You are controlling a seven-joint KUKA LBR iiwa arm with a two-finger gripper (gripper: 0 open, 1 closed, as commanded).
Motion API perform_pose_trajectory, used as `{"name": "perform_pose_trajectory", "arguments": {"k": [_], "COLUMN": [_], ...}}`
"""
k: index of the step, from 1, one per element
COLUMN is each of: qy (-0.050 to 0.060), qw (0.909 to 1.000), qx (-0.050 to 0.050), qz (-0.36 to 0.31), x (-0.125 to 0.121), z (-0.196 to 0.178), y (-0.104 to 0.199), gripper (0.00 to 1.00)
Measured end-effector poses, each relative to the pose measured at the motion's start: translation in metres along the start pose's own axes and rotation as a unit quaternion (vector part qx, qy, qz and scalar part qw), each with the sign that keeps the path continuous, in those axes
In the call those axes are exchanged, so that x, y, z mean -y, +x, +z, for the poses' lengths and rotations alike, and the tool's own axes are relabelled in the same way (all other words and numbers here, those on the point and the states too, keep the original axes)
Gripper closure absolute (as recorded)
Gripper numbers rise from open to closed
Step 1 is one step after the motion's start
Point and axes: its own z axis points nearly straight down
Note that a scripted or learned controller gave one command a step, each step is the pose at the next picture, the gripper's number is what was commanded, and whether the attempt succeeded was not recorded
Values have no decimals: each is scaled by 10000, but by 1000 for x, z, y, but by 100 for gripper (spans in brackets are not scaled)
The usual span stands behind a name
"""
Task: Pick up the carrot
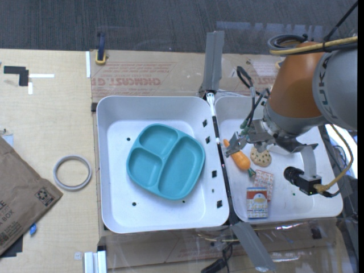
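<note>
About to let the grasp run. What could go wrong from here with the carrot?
1. The carrot lies close to the bin wall, so a finger might hit the wall or push the carrot against it.
2. The cracker sits right beside the carrot and could get nudged or caught instead.
3. The arm hides much of the gripper, so alignment is hard to confirm from this view.
</note>
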Motion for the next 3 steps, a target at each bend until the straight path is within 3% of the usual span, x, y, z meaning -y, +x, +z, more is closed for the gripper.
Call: {"name": "perform_pose_trajectory", "arguments": {"k": [1,2,3], "qy": [-66,-82,-81], "qw": [9999,9999,9999], "qx": [19,38,38], "qz": [-110,-88,-89], "x": [-1,-1,-1], "z": [93,83,83], "y": [-83,-85,-85], "gripper": [0,100,0]}}
